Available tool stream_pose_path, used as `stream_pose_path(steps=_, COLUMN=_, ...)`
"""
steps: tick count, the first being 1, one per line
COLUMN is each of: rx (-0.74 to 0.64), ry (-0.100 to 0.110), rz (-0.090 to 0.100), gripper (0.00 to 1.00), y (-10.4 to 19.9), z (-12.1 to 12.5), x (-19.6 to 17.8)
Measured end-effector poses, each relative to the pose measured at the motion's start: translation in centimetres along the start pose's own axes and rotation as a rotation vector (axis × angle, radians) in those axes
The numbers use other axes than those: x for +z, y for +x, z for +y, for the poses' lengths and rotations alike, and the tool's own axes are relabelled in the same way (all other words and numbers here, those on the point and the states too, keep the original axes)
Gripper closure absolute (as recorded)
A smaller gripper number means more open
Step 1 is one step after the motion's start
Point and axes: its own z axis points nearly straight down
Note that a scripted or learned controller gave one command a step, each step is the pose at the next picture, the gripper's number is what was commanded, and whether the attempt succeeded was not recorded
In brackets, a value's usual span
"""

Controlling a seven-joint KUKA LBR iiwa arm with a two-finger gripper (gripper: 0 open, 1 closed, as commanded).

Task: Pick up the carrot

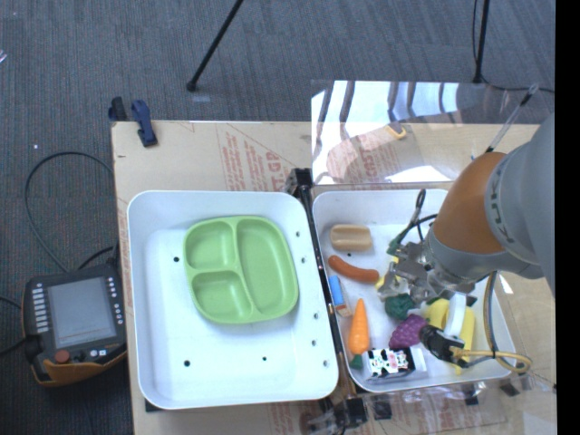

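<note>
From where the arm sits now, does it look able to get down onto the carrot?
Probably yes. The carrot lies uncovered in the right bin, nothing stacked on it, with the pincer close by. A blue item and a milk carton crowd its ends.

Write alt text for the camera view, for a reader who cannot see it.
A grey arm's tool hovers over the right bin of toy food, beside the orange carrot lying near the bin's left wall. A sausage and bread roll lie above it; the left bin holds a green divided plate.
</note>
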Motion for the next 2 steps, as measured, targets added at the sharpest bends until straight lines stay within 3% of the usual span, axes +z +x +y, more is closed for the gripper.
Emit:
stream_pose_path(steps=1, rx=0.334, ry=-0.005, rz=-0.002, gripper=1.0, y=4.75, z=6.85, x=0.84)
stream_pose_path(steps=2, rx=0.332, ry=0.005, rz=-0.009, gripper=0.0, y=4.53, z=6.64, x=0.92)
